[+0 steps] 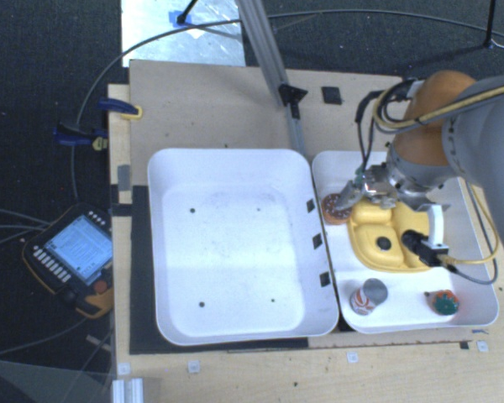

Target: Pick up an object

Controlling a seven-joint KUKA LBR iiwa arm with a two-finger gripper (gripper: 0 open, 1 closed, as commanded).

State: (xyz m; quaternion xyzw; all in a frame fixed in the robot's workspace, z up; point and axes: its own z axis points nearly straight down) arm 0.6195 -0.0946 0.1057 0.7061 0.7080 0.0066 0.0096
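Observation:
The right bin (487, 309) holds a large yellow object (386, 235), a brown ring-shaped thing (335, 209) at its left wall, a small grey and red object (368, 295) near the front, and a small green and orange object (443, 302) at the front right. My gripper (365, 190) hangs low over the back of the yellow object, just right of the brown ring. The grey arm and its orange band (433, 112) come in from the right above it.
The left bin (227, 242) sits beside the right one on the brown bench. A slanted grey pole (265, 40) crosses the back of the bench. A handheld pendant (71, 254) and cables lie on the dark floor to the left.

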